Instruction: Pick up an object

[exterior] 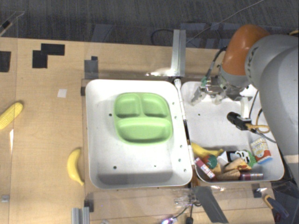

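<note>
Over the far end of the right bin [210,125], the claw [207,96] with fingers spread and holding nothing, well clear of it a banana [205,150] among packets by the near wall, green divided plate [142,117] in the neighbouring bin [100,125]

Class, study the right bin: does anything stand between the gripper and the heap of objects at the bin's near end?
Nothing visible does. The gripper sits over the far end of the right bin, the heap lies at the near end with a yellow banana nearest the gripper, and only white bin floor shows between them.
</note>
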Tool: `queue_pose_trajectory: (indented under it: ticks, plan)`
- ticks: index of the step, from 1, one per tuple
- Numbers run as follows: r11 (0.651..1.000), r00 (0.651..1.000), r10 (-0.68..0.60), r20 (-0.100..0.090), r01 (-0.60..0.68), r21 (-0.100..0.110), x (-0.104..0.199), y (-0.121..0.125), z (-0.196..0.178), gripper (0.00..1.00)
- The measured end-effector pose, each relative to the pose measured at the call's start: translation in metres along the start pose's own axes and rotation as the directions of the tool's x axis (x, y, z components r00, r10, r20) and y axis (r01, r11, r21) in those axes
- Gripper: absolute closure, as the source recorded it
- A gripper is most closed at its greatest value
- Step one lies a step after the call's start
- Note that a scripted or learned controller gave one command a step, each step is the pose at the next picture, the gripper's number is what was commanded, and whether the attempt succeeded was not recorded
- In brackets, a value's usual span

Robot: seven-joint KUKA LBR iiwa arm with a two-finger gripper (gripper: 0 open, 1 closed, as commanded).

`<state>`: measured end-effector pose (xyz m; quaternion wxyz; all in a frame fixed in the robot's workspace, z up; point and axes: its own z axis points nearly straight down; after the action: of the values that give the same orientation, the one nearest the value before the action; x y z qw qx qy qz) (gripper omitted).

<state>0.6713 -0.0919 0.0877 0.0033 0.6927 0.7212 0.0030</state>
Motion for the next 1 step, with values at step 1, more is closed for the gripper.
queue_pose_trajectory:
  ticks: [1]
  plan:
    - [0.997,0.997,-0.072,0.001,0.072,0.0,-0.0536,-0.0021,-0.0264,0.0]
